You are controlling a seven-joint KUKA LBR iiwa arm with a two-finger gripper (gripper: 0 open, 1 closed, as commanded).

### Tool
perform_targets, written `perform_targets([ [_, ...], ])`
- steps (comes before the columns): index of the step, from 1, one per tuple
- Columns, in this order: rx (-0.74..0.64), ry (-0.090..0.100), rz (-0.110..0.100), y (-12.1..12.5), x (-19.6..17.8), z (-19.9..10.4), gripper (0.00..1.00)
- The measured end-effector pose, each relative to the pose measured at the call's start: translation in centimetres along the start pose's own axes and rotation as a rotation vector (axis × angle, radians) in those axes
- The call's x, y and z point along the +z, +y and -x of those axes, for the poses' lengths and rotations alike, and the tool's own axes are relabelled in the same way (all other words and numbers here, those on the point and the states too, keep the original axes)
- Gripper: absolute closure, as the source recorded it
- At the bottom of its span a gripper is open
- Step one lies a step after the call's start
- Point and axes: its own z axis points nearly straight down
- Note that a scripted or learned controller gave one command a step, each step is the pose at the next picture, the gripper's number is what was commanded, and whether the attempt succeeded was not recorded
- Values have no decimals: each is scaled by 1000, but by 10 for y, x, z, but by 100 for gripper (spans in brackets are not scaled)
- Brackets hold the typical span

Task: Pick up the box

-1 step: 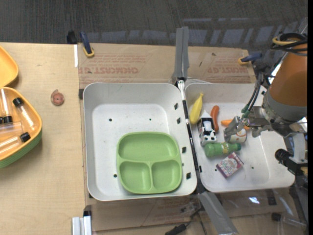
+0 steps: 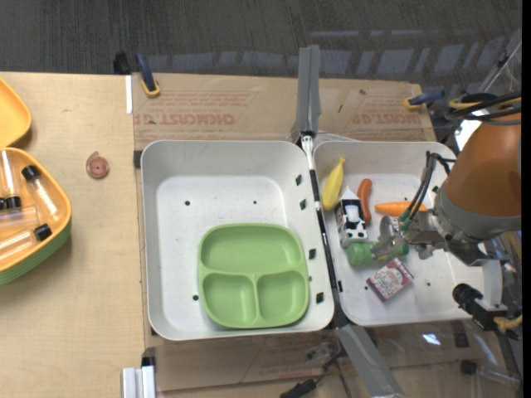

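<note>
Green divided plate [image 2: 253, 282] in left white bin [image 2: 166, 222], cardboard-lined bench [image 2: 216, 110], dark carpet

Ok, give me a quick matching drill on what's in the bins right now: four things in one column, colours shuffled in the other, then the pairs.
Things:
1. tray
2. banana
3. carrot
4. box

Colours:
A. orange
B. pink and white
C. green
D. yellow

Pairs: 1-C, 2-D, 3-A, 4-B

The tray lies in the left bin; the other three lie in the right bin, the box nearest the camera, just below the pincer.
</note>
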Motion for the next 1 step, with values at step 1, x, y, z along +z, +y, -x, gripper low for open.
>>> perform_targets([
  [1,62,-1,3,3,-20,-7,0],
])
